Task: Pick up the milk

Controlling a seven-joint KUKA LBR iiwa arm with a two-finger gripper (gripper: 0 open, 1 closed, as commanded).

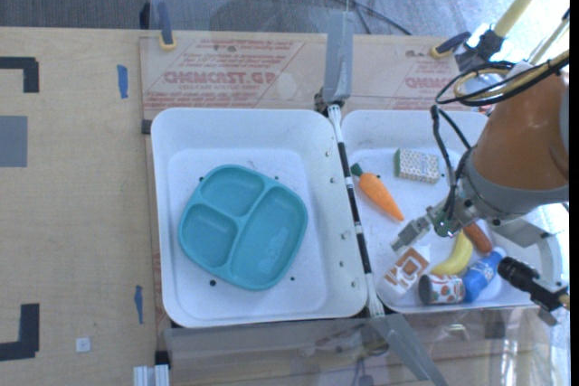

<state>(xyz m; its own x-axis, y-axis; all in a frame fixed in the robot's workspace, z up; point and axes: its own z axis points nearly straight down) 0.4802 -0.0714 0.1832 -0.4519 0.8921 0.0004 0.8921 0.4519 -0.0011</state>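
Two bins: they sat side by side on the bench, the left bin (172,136) with a blue plate (242,226) in it and the right bin (380,127) full of toy food.
Milk: I took the little white and orange milk carton (407,269) to be it. It lay at the near edge of the right bin, close to the wall between the bins.
Pincer: the pincer (414,238) hung low just above and beside the carton. I could not tell how far open it was. I saw nothing held in it.
Crowded corner: a banana (455,256) and a red and white can (441,289) sat right next to the carton, with a blue bottle (481,274) just past them.
Wrong grab: the pincer could have closed on the banana or the can, because they were packed so close.
Push: if it came down a bit off, it could have shoved the carton against the wall or tipped it on its side.
Slip: the carton lay at a slant, so a grip on its corners could have let it slide out on the way up.
Out of the way: the carrot (380,194) and the small box (417,164) lay farther back and looked safe.
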